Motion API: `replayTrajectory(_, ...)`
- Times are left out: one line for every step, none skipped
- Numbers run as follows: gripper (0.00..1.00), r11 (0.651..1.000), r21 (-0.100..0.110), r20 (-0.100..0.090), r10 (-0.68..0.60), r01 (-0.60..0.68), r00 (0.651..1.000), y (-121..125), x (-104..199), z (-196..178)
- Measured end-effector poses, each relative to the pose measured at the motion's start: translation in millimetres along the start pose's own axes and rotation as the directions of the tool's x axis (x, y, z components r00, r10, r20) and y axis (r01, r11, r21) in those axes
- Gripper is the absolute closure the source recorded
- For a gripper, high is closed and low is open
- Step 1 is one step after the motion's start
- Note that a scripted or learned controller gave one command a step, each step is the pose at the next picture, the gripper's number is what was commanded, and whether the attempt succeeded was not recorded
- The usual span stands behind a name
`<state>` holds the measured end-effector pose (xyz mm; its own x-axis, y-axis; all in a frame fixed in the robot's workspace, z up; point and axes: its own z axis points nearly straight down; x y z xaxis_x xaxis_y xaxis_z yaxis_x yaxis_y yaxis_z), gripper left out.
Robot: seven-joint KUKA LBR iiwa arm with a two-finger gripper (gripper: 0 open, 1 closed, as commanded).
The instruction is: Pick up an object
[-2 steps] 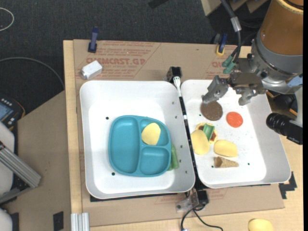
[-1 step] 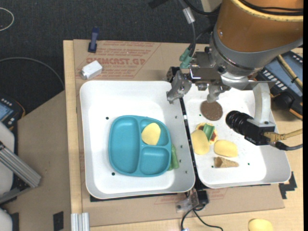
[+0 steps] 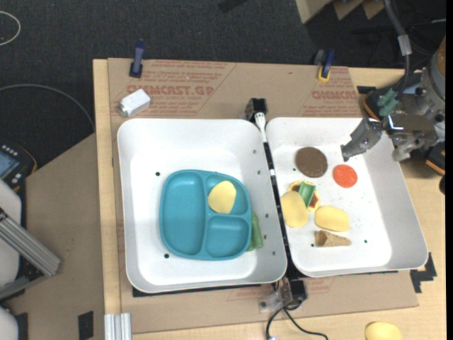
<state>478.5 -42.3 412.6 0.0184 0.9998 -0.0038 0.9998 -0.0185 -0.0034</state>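
Tool: tool [image 3: 354, 147] hangs over the right bin [image 3: 403, 211] at about 1 o'clock of that bin's floor, the grey arm [image 3: 417, 112] coming in from 3 o'clock; whether it is open or closed I cannot tell, and nothing shows in its grip.
Nearest things: brown disc [image 3: 311, 161] lies just at 8 o'clock of the tool tip; orange-red disc [image 3: 345, 176] lies just at 6 o'clock of it. Both are flat on the bin floor and apart from each other.
Farther in the same bin: a cluster toward 7 o'clock of the tool, made of a pale yellow oval piece [image 3: 294, 210] against the left wall, a small green and red piece [image 3: 307, 190] touching its upper edge, a yellow bun-like piece [image 3: 332, 219] beside it, and a tan wedge [image 3: 331, 239] just below that.
Left bin: left bin [image 3: 141, 190] holds a teal divided tray [image 3: 185, 218] with a yellow piece [image 3: 222, 197] in its upper right compartment; something green peeks out at the tray's 4 o'clock edge.
Desk: cardboard-covered desk [image 3: 212, 83] carries both bins; a small white block [image 3: 134, 103] lies at 11 o'clock, beyond the left bin.
Deciding relation: the orange-red disc looks the likeliest target, lying almost straight under the tip toward 6 o'clock; being round, it has no long axis to align with.
Risk: both discs look thin and lie flat, so a grasp may slide off.
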Motion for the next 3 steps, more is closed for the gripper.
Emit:
replayTrajectory(0.0, 1.0, 0.0, -0.005, -0.024, 0.024, 1.0, -0.5, 70.9, 9.7)
replayTrajectory(0.0, 1.0, -0.009, -0.008, -0.03, 0.03, 1.0, -2.7, 168.6, -19.2)
replayTrajectory(1.0, 1.0, -0.009, -0.005, -0.019, 0.019, 1.0, -1.7, 162.6, -28.5)
